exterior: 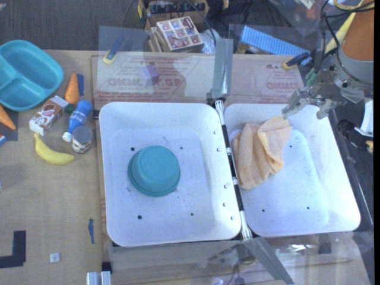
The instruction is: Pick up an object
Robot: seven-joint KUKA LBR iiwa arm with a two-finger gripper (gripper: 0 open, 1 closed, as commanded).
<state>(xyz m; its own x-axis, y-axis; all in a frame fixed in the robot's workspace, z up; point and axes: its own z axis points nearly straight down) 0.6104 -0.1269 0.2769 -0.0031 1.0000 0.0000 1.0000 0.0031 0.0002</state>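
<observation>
Camera view: two white bins side by side on the bench; left bin [119, 123] holds a teal bowl [154, 170], upside down, sitting a little left of the bin's middle; right bin [332, 212] holds a tan cloth [261, 150], crumpled and folded, lying in the bin's left half against the wall shared with the left bin; arm enters from the upper right, orange band at the top corner; gripper [307, 104] hangs over the far edge of the right bin, just right of the cloth's upper corner; its two fingers stand spread apart, nothing between them; left fingertip [291, 109] sits close to the cloth's top edge, contact cannot be told; left of the bins, on the bench: a teal tray [27, 73], a carrot [72, 88], a small carton [47, 114], a blue bottle [78, 119], a can [82, 139], a banana [52, 152]; behind the bins, a printed box [177, 33] and a blue ridged block [272, 41].
</observation>
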